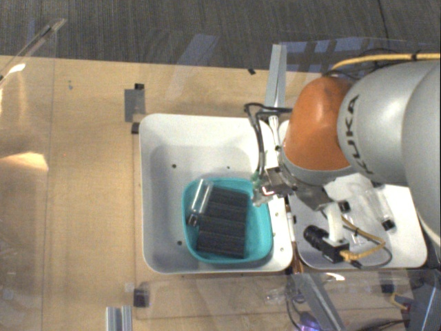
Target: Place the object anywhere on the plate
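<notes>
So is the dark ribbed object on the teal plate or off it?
On it. The dark ribbed object lies flat inside the teal plate, in the left bin, beside a small silvery piece.

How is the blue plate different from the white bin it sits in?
The plate is teal-blue; the left bin is white. The plate is smaller and sits inside the bin, in its lower right part. The plate holds a dark ridged block and a shiny cylinder; the bin holds the plate. Both are shallow, with rounded corners and raised rims.
</notes>
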You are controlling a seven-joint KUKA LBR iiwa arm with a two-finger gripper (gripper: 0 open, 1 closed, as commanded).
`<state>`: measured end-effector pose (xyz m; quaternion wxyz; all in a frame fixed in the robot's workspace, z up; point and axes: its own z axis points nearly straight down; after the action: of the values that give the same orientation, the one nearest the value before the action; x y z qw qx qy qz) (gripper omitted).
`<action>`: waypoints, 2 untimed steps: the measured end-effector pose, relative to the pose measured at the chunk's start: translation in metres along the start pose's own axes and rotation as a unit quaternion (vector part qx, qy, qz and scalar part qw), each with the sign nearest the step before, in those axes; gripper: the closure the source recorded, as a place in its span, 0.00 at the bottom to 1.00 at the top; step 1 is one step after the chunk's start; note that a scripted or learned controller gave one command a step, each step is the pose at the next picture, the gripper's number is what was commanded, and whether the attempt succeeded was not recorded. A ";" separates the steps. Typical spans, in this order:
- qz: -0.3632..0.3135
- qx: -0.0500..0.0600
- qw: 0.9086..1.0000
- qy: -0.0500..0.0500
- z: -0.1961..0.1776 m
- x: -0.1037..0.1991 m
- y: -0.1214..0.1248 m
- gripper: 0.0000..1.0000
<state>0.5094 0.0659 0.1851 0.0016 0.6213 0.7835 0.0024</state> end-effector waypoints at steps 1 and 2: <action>-0.051 0.000 0.999 0.000 0.000 -0.001 0.023 1.00; -0.087 0.000 0.996 0.000 0.000 -0.010 0.059 1.00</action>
<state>0.5694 0.0694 0.1853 0.0024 0.5510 0.8345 0.0023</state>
